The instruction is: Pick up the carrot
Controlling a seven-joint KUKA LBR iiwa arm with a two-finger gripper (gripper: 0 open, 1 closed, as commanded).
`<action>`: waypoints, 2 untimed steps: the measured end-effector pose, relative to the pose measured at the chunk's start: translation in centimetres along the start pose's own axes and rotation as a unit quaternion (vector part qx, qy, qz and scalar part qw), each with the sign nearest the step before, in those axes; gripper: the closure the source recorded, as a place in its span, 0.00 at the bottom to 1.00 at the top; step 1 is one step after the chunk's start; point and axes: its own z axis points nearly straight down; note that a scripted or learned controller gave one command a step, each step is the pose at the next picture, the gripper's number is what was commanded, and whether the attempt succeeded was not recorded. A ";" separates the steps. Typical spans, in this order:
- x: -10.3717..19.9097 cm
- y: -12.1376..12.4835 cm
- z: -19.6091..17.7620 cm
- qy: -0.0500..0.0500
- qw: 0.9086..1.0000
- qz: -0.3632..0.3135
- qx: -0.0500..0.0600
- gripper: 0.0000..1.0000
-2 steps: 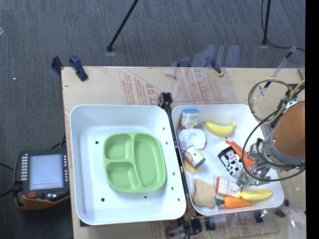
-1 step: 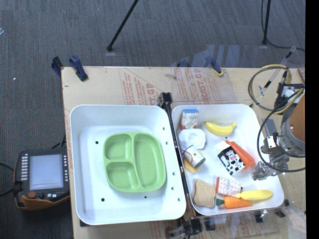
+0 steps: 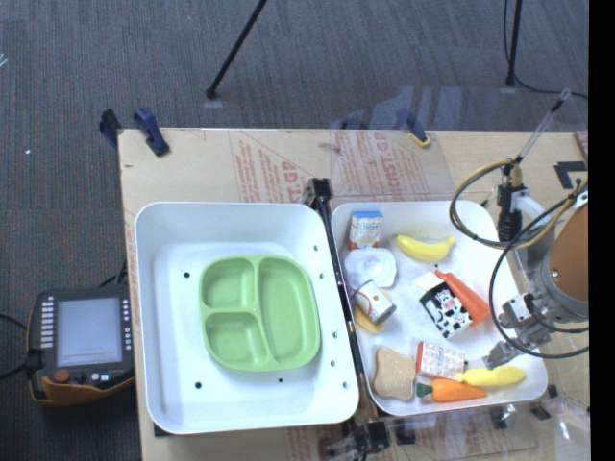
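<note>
The carrot (image 3: 454,390), orange with a small green top on its left end, lies flat at the front edge of the right bin (image 3: 468,211). A long yellow toy (image 3: 495,376) rests right beside it on the far right side, touching or nearly touching. My gripper (image 3: 507,344) hangs over the bin's right side, just above and right of the yellow toy and a short way up-right of the carrot. Nothing is visibly held in it.
The right bin also holds a bread slice (image 3: 392,373), a small red-and-white box (image 3: 441,359), a cow-print carton (image 3: 448,307), a can (image 3: 376,303), a banana (image 3: 426,248), a white lidded cup (image 3: 372,267) and a small carton (image 3: 365,229). A green divided plate (image 3: 259,312) sits in the left bin (image 3: 159,257).
</note>
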 end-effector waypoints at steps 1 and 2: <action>-0.5 -0.3 -4.7 0.001 0.990 -0.140 0.002 1.00; -0.6 -4.8 -3.5 -0.001 0.932 -0.362 0.001 1.00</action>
